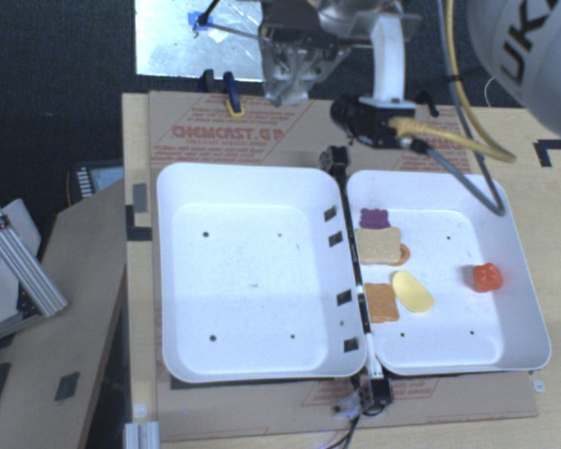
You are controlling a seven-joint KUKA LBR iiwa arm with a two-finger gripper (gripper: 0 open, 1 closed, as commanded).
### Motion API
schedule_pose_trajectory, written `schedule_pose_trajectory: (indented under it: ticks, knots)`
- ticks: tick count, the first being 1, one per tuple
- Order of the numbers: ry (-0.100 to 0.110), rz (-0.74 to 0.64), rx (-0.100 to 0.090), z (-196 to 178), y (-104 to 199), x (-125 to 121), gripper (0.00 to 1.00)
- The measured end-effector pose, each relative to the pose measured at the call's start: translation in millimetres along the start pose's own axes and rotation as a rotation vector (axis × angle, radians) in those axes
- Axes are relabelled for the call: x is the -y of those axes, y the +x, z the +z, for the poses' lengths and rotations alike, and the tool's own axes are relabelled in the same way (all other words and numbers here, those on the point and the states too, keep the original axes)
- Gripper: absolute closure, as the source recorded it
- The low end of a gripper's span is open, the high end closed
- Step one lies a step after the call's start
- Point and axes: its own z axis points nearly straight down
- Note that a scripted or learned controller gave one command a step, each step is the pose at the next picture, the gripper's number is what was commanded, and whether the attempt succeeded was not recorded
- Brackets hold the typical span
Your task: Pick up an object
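Arm (528,36) fills the upper right of frame. Left bin (182,251) and right bin (514,297) sit side by side mid-frame. Gripper (288,73) hangs top centre, above the bins' far edge; can't tell its state. Pick candidates cluster in the right bin's left half, lower right of the gripper: toast (379,245), yellow piece (412,291), orange piece (381,302), purple piece (375,219); red piece (486,277) lies farther right.
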Motion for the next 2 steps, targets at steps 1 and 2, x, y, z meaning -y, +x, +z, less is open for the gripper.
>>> schedule_pose_trajectory:
  ticks: [1, 2]
  knots:
    - [-0.002, -0.005, -0.002, -11, 0, 0, 1.00]
    - [-0.004, -0.009, -0.003, -22, 1, 0, 1.00]
